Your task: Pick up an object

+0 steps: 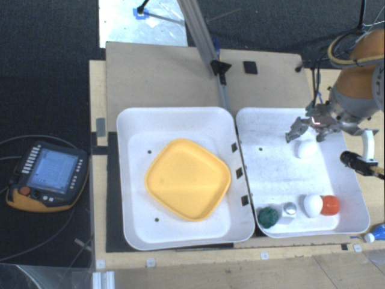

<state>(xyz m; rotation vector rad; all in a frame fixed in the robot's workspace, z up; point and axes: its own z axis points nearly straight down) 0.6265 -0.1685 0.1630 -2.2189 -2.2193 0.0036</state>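
Observation:
My gripper [307, 135] hangs over the far part of the right bin [264, 125], fingers spread open with nothing between them. A white ball [305, 150] lies just in front of and below the fingertips, apart from them. Along the bin's near edge sit a dark green object [268, 216], a small silver piece [289, 209], a second white ball [312, 205] and an orange-red ball [329, 205].
The left bin [129, 161] holds a large yellow square plate [188, 178] at its middle. A teach pendant [45, 174] lies on the floor at far left. A metal pole [201, 26] slants over the back of the bench.

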